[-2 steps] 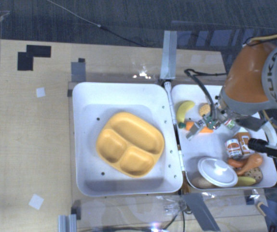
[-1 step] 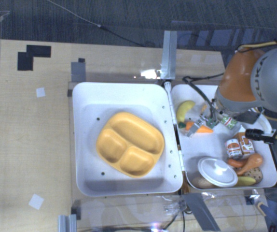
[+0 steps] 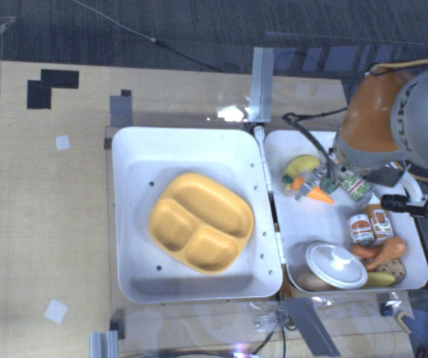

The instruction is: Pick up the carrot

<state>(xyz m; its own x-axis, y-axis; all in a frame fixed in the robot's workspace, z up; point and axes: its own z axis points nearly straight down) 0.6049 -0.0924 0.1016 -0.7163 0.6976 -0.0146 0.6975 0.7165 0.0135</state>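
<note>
Two shallow white bins were seen side by side on the bench. The left bin [image 3: 124, 222] carried a yellow three-compartment plate [image 3: 201, 220], lying near its middle and tilted relative to the bin's edges.

The right bin [image 3: 277, 151] carried the clutter. The carrot [image 3: 319, 195] was observed in the upper half of that bin, just below a yellow banana-like fruit [image 3: 302, 165] and lying roughly level, its pointed end toward the bin's right edge. The gripper [image 3: 321, 179] was seen directly at the carrot's upper side, reaching in from the right below the orange band of the arm [image 3: 393, 118]. The fingers were small and dark against the clutter; whether they were spread or closed, and whether the carrot lay between them, could not be told. A green-and-white packet [image 3: 356, 188] lay just right of the gripper, partly covered by the wrist.

Toward the bin's lower right corner, two small cans with red labels [image 3: 369, 227] stood together, touching an orange-brown item [image 3: 382, 253] of unclear kind. A white round lid or bowl [image 3: 336, 265] rested at the lower edge, hiding part of a brownish thing beneath it. A yellow piece [image 3: 380, 279] at the lower right corner was partly hidden and could not be identified. The arm's upper part was cut off by the right edge of the view.
</note>
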